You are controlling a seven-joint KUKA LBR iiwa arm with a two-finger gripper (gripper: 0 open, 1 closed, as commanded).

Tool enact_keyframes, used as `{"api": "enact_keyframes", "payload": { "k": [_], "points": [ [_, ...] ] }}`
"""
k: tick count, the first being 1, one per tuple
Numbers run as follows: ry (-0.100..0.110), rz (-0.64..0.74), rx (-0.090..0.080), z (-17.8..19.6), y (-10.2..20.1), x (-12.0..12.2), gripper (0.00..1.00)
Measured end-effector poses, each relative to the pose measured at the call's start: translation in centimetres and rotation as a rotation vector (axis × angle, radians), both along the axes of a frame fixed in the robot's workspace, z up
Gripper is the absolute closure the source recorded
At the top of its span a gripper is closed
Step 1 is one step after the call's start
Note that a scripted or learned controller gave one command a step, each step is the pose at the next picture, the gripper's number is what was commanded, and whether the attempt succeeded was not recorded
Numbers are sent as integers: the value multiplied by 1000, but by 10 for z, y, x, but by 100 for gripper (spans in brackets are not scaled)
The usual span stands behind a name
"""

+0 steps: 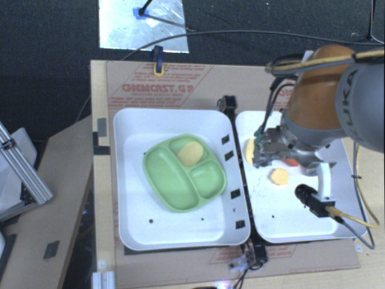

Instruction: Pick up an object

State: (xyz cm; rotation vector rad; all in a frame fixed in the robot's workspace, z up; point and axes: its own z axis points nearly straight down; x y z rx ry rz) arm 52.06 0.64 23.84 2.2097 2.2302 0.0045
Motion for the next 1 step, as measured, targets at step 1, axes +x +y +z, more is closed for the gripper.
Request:
{"api": "enact_keyframes", "payload": {
  "k": [1],
  "points": [
    [1, 2, 2, -1, 62, 14, 100]
  ]
}}
